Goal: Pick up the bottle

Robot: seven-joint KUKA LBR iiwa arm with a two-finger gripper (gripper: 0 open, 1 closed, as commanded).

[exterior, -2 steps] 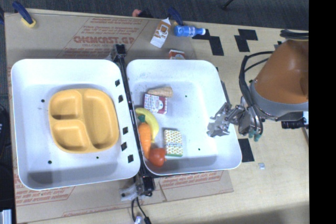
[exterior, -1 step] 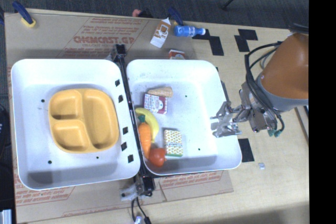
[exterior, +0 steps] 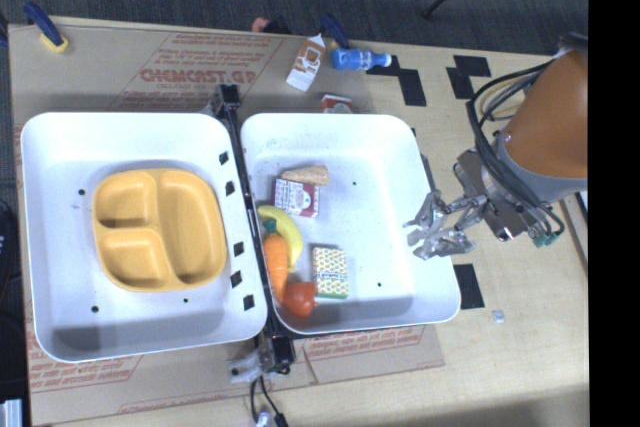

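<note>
one blue bottle [exterior: 360, 60] lies beyond two white bins [exterior: 420, 165] (smooth plastic); gripper [exterior: 430, 233] jaws spread, holding nothing.

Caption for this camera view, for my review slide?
Gripper hovers at right bin's right edge; blue bottle lies on the bench behind it.

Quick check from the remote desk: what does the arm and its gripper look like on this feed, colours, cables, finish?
The arm shows a broad orange band over a grey wrist section. Black cables loop beside it. The gripper is bare silvery metal, a skeletal linkage with thin fingers, and small dark fittings sit behind it at the wrist.
</note>
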